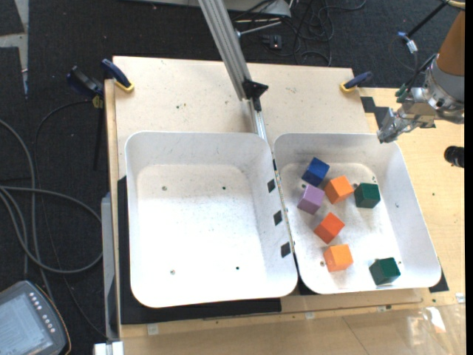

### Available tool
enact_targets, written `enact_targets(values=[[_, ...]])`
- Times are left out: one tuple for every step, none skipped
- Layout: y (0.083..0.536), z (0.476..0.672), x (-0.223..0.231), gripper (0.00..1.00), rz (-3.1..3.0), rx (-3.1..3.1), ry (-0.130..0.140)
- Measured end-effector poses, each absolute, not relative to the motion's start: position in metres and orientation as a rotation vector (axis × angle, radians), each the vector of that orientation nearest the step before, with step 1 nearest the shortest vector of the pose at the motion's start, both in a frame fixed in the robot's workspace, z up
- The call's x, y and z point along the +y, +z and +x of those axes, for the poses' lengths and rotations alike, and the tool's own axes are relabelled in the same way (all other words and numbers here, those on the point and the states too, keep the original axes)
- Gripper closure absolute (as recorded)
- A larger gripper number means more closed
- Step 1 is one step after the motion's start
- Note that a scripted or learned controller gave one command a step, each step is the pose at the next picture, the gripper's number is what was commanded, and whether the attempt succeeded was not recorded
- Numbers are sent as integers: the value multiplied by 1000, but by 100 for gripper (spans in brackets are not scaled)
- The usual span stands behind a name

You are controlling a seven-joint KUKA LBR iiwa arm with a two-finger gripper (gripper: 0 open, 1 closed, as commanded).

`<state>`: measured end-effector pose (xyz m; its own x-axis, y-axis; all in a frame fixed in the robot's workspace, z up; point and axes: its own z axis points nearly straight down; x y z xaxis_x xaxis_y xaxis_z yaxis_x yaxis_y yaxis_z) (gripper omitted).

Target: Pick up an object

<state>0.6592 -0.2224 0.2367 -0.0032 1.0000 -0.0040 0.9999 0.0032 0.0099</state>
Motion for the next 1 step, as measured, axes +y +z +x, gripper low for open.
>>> enact_targets(values=[[277, 661, -222, 100, 2213, 2220, 5]])
